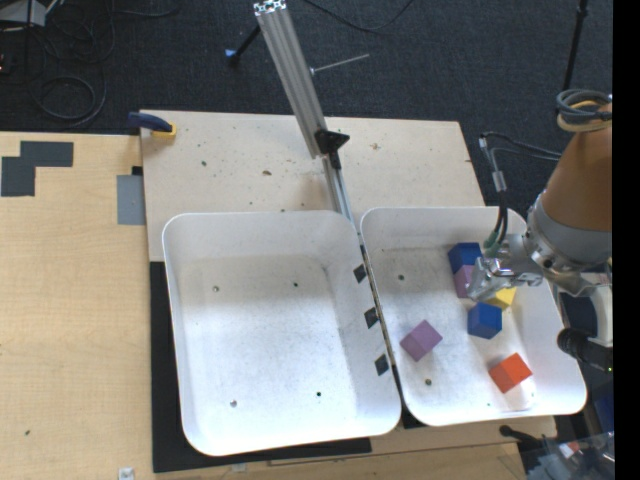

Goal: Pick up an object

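Hovering low at the right bin (560, 403) in the frame's right, the gripper (487, 278) crowds 4 clustered blocks (484, 320); its grip state is unclear, and descending could nudge neighbours, spoiling the grasp.

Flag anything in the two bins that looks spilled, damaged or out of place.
Nothing stands out. The blocks all lie inside the right bin: a purple block and an orange block apart from the rest, and blue blocks clustered by the gripper. Dark specks dot the left bin; no spill or damage shows.
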`<state>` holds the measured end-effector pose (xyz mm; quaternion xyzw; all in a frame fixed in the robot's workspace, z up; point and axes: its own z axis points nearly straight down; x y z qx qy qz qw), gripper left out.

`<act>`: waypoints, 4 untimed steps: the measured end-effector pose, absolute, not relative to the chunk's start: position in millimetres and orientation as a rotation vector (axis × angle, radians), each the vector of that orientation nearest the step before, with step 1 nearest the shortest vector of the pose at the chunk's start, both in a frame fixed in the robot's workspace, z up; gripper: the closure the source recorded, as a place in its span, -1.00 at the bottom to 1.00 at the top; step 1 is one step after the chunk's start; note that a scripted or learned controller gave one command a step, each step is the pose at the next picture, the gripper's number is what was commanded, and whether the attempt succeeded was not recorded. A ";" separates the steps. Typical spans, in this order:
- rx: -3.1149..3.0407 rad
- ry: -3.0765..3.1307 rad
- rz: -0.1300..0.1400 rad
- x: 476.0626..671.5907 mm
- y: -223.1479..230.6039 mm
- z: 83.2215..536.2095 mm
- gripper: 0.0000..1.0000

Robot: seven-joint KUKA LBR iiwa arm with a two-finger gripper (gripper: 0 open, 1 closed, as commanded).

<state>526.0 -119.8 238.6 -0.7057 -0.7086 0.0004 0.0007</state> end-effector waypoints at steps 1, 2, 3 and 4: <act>-2.214 -2.223 0.001 523.7 -71.6 227.1 1.00; -2.214 -2.223 0.001 530.5 -25.3 225.5 1.00; -2.213 -2.226 0.000 530.8 31.2 235.9 1.00; -2.214 -2.224 0.002 527.9 78.4 240.9 1.00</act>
